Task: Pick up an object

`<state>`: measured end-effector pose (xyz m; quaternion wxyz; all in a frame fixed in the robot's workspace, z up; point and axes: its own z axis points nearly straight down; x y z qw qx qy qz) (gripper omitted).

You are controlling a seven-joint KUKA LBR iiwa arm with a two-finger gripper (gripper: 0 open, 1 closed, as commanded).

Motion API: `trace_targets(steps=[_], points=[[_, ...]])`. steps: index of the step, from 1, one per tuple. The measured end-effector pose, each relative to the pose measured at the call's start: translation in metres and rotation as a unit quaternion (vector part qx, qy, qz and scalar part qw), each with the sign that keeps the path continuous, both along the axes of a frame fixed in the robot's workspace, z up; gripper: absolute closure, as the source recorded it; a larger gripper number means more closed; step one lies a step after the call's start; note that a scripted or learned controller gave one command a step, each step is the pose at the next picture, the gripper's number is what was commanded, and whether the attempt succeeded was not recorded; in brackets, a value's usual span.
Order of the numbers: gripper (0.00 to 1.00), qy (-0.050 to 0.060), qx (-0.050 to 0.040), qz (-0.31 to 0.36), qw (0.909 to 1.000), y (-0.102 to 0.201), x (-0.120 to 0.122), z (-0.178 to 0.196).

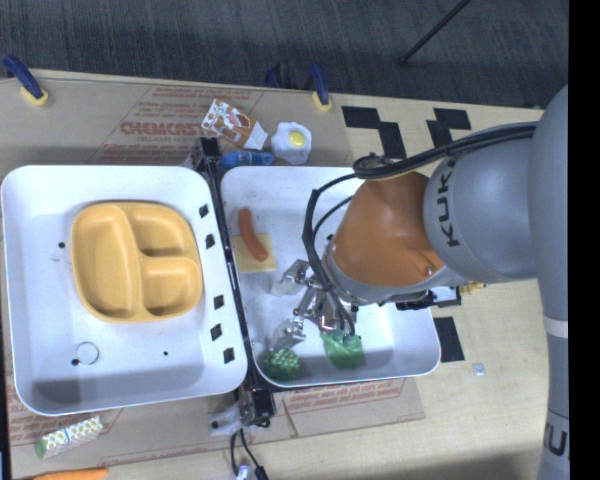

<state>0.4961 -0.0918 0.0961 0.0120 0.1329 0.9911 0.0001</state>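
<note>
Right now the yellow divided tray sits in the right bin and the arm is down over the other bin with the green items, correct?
Not quite. The camera view shows the yellow divided tray in the left bin, not the right. The arm is down over the right bin, where the green items lie.

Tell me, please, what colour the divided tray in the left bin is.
Yellow; the tray shows plainly in the camera view.

Left of the gripper (318, 313), the yellow tray (137, 260) looks like smooth, slightly glossy plastic. The two white bins (30, 268) have a smooth, matt plastic look. Under them lies printed brown cardboard (160, 123), dull and papery. The arm's orange band (385, 233) shines glossy; its grey shell (490, 203) looks satin-smooth.
</note>
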Motion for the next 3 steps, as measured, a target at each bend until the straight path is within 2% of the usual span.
trace_targets(steps=[3], points=[[0.00, 0.000, 0.0000, 0.000, 1.0000, 0.0000, 0.0000, 0.0000]])
